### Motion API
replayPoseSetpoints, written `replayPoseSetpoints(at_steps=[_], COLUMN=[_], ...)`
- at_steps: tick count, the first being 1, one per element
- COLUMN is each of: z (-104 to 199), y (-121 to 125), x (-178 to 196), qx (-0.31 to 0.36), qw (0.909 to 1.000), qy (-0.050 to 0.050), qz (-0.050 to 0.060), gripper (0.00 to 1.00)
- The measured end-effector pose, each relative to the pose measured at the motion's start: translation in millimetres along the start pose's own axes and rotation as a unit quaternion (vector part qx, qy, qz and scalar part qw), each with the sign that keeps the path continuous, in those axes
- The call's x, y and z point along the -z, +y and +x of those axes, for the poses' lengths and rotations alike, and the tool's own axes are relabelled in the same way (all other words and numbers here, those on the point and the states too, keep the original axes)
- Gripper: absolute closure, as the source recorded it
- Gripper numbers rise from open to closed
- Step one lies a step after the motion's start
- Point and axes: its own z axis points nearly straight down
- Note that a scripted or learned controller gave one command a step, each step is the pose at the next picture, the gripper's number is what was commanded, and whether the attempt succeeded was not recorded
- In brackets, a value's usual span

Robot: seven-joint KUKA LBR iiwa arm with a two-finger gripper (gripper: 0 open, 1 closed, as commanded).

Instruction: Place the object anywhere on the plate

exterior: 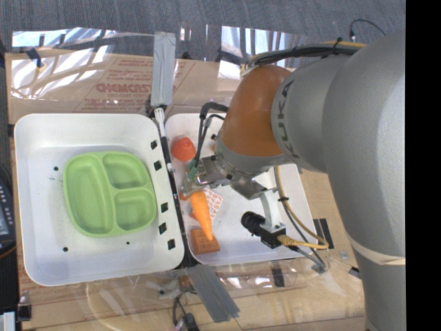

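I am hanging my end effector (195, 178) low over the right-hand shallow white plastic bin (289, 243), near its left wall, and my own grey wrist with its orange band is covering it so much that I cannot tell how it is set. Just below it the orange plastic toy carrot (200, 212) is lying with its thick end toward me and its point running away, down toward a small orange-brown block (204, 241) that it seems to be touching. Just above my end effector a round red-orange ball-like toy (183, 149) is sitting apart from the carrot. The carrot is looking like the piece I am going for, though that is my guess. Well off to the left of my end effector, across the wall between the bins, the light green divided plastic plate (110, 193) is waiting in the left-hand white bin (34, 254). To do this well, I am thinking I should centre over the carrot's thicker half, close across its width and not along its length, lift clear of the bin wall before crossing, and let go only over the plate.
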Motion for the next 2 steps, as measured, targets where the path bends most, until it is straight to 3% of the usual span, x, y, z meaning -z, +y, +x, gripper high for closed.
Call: replayPoseSetpoints(at_steps=[1,2], z=[82.3,81.6], y=[25.7,25.7], x=[16.8,16.8], qx=[0.043,0.043], qw=[0.9991,0.9991], qy=[-0.001,-0.001], qz=[-0.001,-0.001], gripper=[1.00,0.00])
